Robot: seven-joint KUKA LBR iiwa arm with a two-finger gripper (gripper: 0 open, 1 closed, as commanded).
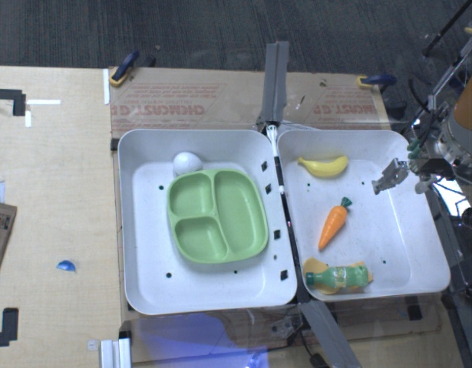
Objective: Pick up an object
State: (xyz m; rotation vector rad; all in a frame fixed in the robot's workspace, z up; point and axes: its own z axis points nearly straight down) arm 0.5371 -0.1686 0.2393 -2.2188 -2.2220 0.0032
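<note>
Camera view | hand (391, 176) over right bin (420, 282), empty, fingers slightly parted

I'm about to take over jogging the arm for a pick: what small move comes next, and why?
Probably ease the gripper left and slightly toward the front, over the carrot. The gripper hangs near the right bin's right wall with nothing between its fingers, and the carrot lies apart from the banana and bottle.
</note>
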